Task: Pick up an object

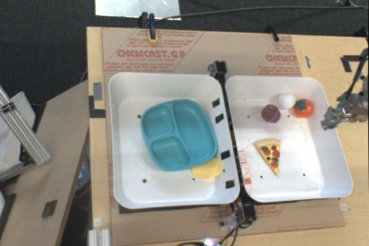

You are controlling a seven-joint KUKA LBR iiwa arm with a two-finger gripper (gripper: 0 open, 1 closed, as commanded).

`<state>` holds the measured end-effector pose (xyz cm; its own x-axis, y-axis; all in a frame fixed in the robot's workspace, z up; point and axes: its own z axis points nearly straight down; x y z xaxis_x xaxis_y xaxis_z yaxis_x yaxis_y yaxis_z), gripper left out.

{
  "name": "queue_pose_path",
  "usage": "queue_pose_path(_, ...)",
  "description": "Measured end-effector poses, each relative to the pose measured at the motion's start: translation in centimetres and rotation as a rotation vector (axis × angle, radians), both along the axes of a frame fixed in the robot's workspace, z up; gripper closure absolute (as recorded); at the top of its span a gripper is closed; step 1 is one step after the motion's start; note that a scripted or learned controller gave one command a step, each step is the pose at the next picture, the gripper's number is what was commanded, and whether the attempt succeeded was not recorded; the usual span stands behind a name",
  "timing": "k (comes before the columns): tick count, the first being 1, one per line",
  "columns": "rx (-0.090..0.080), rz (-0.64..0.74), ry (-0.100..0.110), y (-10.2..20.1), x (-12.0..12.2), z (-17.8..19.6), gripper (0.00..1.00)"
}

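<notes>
Plainly, nothing has been picked up yet: every candidate object lies in a bin, and the end effector (334, 118) sits at the outer right rim of the right bin (323, 181), not over any of them. As I judge it, the whole pick is left to do: choose an object, move in above it, descend, close and lift.

The right bin carries the loose items. Near its far edge a purple ball (271, 113), a white ball (286, 101) and an orange tomato-like toy (303, 107) cluster together, the white one touching or almost touching its two neighbours. A pizza slice toy (270, 154) lies apart from them, toward the middle of the bin's floor. In the left bin (124, 181) a teal divided plate (179, 134) fills the centre, and a yellow disc (207, 169) pokes out from under the plate's near right corner.

The end effector is small and cut off by the frame's right side, so I cannot tell how far it is open; it looks to be carrying nothing. The orange toy is the nearest object to it, just inside the rim.
</notes>
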<state>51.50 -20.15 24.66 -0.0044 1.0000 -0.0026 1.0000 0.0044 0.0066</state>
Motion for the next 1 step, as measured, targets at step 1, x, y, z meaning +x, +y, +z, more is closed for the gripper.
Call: queue_pose_path(1, 0.003, 0.004, 0.004, 4.38, 0.03, 0.05, 1.0)
